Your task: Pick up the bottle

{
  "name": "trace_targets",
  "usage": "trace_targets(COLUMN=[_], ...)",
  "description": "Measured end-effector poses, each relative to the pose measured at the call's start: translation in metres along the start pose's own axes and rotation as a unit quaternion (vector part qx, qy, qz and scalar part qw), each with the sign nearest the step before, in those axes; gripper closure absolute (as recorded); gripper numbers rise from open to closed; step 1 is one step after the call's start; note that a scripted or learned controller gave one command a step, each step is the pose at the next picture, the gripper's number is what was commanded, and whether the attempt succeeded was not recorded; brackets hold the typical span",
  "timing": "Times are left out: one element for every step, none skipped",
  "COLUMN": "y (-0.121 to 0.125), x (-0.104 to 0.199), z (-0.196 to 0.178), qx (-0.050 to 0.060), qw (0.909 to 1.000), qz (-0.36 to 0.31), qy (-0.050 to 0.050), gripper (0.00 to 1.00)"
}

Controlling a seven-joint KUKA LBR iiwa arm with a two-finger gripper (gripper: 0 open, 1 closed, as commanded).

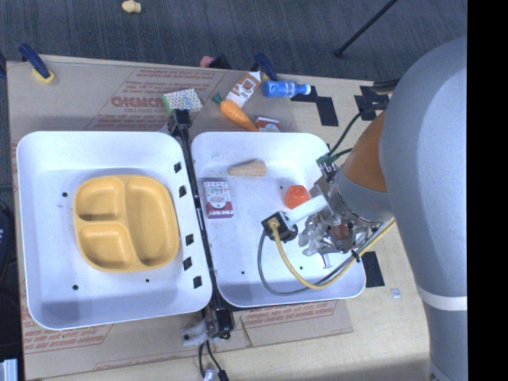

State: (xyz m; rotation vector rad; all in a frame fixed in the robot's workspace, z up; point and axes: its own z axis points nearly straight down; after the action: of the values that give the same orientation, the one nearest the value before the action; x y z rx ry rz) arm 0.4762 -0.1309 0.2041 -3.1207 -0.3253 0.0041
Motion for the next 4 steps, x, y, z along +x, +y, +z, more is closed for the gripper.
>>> trace_targets(y=[0.044, 0.03, 0.009, 0.023], x=[-0.01, -0.006, -0.002, -0.006], z=[0.074, 0.004, -0.014, 0.006], qx=[0.001, 0.0, 0.0, 0.001], qw=[0.9997, 0.9987, 1.0, 1.0], qz=[-0.023, -0.052, 0.0, -0.002], qy=[-0.001, 0.0, 0.0, -0.001], gripper=[1.0, 1.0, 1.0, 1.0])
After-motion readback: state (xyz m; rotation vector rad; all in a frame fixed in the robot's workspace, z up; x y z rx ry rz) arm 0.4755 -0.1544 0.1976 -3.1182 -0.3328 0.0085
